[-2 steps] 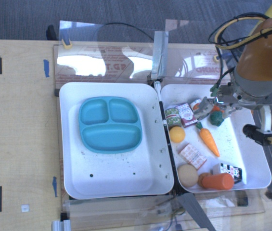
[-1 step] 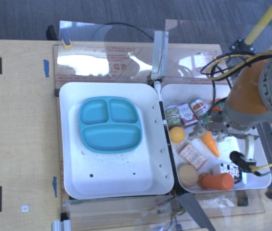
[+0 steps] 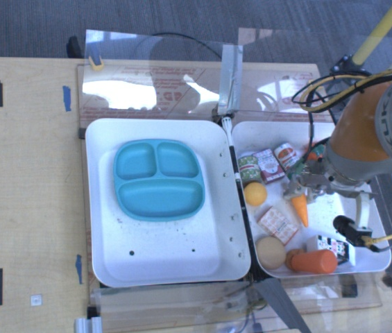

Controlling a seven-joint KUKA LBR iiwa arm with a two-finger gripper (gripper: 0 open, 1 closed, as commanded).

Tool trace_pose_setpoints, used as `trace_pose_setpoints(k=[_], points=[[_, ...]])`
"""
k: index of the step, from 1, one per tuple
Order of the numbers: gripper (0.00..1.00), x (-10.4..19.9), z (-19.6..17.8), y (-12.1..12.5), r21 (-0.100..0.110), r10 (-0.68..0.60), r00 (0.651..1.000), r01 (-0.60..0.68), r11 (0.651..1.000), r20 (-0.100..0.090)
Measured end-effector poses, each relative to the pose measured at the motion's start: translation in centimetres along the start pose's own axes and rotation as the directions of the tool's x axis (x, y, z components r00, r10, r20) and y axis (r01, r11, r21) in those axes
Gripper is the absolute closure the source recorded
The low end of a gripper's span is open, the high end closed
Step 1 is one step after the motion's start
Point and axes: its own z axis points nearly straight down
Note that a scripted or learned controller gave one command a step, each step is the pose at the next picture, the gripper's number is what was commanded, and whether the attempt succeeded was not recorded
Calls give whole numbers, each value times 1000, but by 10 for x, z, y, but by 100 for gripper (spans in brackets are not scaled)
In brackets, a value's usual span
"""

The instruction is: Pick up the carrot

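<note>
A red can lies nearest in the right bin. The carrot sits above it, top tucked under the end effector. I cannot tell its grip; the arm hides it.

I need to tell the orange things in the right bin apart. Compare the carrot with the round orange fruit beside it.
The carrot is a tapered cone; the orange fruit is a round ball. The carrot is a deeper orange, the fruit yellower. The carrot lies right under the gripper, pointing toward the bin's near side, while the fruit sits by the bin's left wall, away from the gripper. Both rest in the right bin.
</note>
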Motion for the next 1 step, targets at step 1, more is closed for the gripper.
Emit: trace_pose_setpoints(k=[1], points=[[100, -27, 15, -12, -5, 86, 996, -86, 996, -3]])
